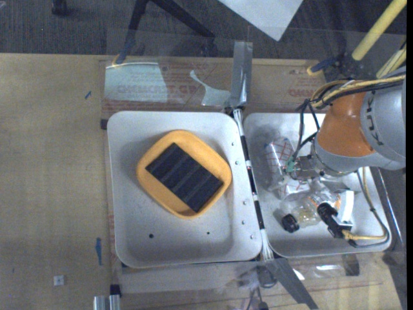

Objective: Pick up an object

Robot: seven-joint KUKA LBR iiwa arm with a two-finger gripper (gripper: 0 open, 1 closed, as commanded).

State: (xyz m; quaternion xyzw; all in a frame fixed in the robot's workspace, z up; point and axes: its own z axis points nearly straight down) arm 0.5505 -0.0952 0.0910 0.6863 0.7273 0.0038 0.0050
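The gripper [310,215] sits low in the right bin [381,234], fingers spread and holding nothing, presumably poised to grasp. The orange tray [184,173] (left bin [129,237]) lies well apart.

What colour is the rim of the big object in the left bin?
Yellow-orange, framing a dark ribbed panel on the tray-like object in the left bin, in the camera view.

Two white bins [122,237], one orange tray [184,173] with a dark ribbed insert in the left bin, one clear crumpled wrapper [279,155] in the right bin, one arm [361,131], one gripper [311,218].
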